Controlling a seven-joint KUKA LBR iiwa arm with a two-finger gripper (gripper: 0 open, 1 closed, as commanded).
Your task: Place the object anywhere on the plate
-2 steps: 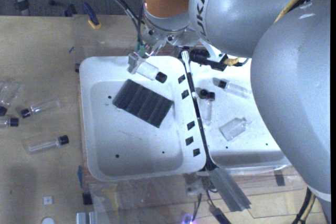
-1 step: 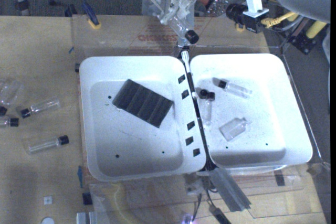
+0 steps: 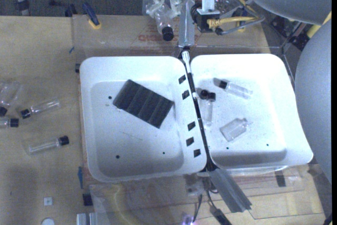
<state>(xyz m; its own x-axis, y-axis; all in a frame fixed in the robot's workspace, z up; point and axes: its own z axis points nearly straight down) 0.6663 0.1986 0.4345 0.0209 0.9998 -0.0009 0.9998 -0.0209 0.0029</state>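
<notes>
The gripper [image 3: 167,13] hangs above the bench's far edge, beyond both bins, with a clear vial [image 3: 160,21] between its fingers. The left bin [image 3: 89,68] holds a dark ribbed plate [image 3: 144,103] near its far middle. The right bin [image 3: 279,68] holds three more clear vials: one [image 3: 232,87] near its far side, one [image 3: 206,105] by its left wall, one [image 3: 234,128] at its middle.

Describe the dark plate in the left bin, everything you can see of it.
The plate is a flat, dark grey to black rectangle with parallel ridges running across its short way, matte, perhaps plastic or rubber. It lies flat on the floor of the left bin, turned at a slant to the bin's walls, toward the upper middle. Nothing rests on it, and it touches nothing but the bin's floor.
</notes>
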